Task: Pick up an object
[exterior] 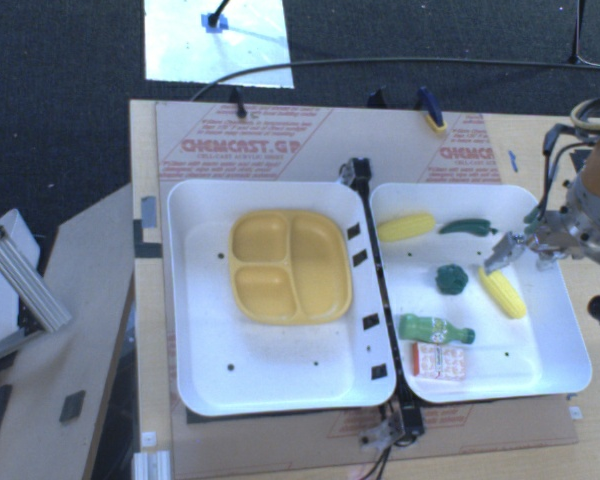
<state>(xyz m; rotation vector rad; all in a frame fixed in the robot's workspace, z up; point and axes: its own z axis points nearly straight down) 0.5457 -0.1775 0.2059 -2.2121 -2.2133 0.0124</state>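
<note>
The right bin holds several small items: a yellow corn cob, a green chili, a green broccoli piece, a second yellow corn cob, a green bottle lying on its side, and a red-and-white box. My gripper hangs over the bin's right side, just above and behind the second corn cob. Its fingers stand open with nothing between them.
The left bin holds a yellow divided plate. A black clipped divider runs between the two bins. A blue clamp sits at the back edge of the bench.
</note>
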